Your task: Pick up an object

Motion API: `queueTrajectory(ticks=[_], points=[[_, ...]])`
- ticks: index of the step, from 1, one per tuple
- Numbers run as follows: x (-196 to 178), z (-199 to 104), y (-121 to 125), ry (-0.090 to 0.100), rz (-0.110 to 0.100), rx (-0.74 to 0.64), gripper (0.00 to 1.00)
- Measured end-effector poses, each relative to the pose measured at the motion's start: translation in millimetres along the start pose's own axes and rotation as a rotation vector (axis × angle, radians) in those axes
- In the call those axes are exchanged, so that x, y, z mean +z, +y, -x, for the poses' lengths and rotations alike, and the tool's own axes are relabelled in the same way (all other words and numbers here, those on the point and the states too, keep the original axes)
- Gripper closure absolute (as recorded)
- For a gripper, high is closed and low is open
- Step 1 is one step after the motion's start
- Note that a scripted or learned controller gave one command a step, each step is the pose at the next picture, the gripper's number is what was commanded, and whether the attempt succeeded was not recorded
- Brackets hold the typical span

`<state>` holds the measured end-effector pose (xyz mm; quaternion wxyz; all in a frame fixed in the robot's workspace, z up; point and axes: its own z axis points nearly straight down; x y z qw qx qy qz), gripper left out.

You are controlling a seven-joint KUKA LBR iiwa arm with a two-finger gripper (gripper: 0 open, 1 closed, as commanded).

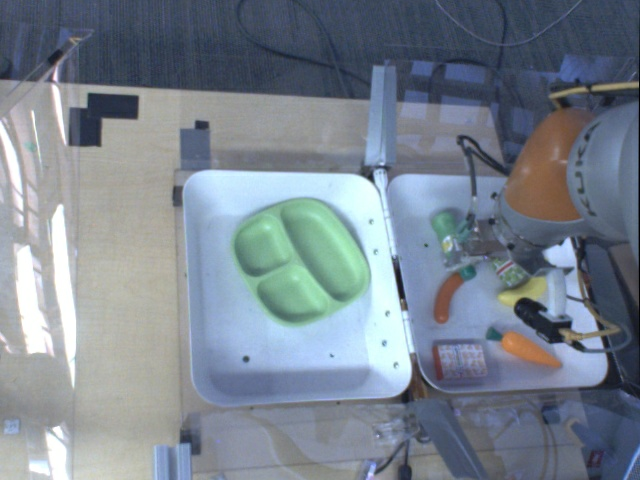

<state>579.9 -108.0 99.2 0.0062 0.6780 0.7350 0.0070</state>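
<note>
The right bin point(405, 268) holds several small items. A red-orange pepper point(447, 298) lies near its middle, an orange carrot point(530, 349) at the front right, and a small patterned box point(461, 360) at the front. A green piece point(445, 222) sits toward the back left. My gripper point(472, 249) hangs low over the bin, just above and right of the pepper and beside the green piece. A small red-and-green item point(510, 268) and a yellow piece point(524, 291) lie just right of the gripper, partly hidden by the arm.
The left bin point(215, 358) holds a green divided plate point(300, 260). A metal divider post point(381, 118) stands behind the gap between the bins. The arm's orange band point(545, 173) and cables cover the right bin's far right side.
</note>
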Motion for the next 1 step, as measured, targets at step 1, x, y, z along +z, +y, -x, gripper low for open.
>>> queueTrajectory(ticks=[1], points=[[-98.4, -3.5, 49.5, -0.003, -0.016, 0.082, 1.0]])
